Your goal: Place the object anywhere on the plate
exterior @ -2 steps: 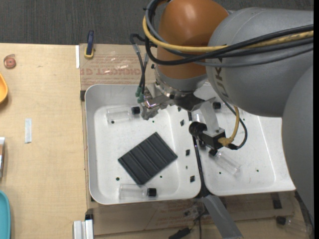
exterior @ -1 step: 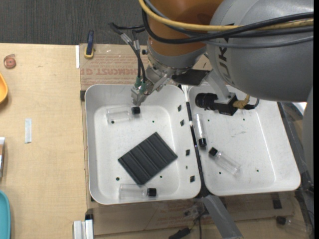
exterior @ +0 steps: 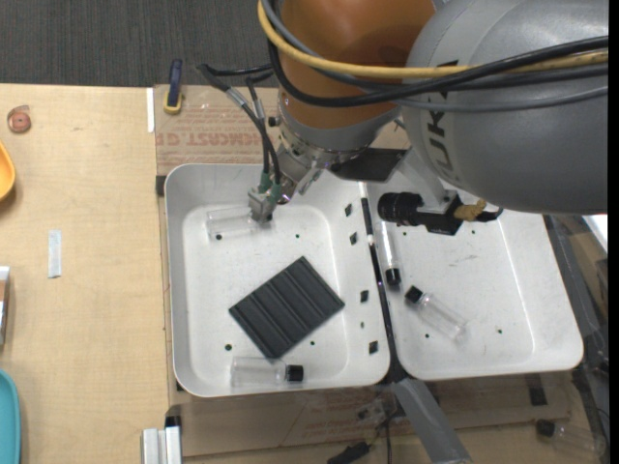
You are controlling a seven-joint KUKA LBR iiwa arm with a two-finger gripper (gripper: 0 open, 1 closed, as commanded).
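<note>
The plate [exterior: 287, 307] is a dark grey ribbed rectangle lying tilted in the middle of the left bin [exterior: 184, 288]. My gripper [exterior: 261, 207] hangs low over the bin's far part, above and left of the plate. A clear vial [exterior: 226, 226] lies on the bin floor just left of the gripper tip. I cannot make out anything held at the tip. A second clear vial [exterior: 263, 372] with a black cap lies near the bin's front rim, below the plate.
The right bin [exterior: 513, 346] holds a clear vial with a black cap [exterior: 432, 309] and a dark pen-like tube [exterior: 385, 251] along its left wall. The arm's bulk covers the far side of both bins. A cardboard sheet [exterior: 208, 129] lies behind the left bin.
</note>
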